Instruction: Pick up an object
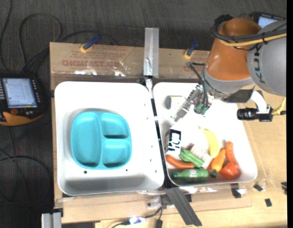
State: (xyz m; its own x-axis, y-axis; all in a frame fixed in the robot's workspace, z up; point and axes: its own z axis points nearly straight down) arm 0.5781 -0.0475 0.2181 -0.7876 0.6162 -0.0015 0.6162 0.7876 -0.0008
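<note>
End effector (190,104) over right bin (241,127), far part — finger state: cannot tell. Banana (212,141) in pile, near right; light, firm, smooth — grasp across mid-body.

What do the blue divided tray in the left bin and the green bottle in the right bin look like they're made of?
The turquoise three-compartment tray looks like moulded plastic: even colour, soft sheen, rounded ridges. The small green bottle with a label seems glossy plastic or glass; its highlights don't settle which.
</note>
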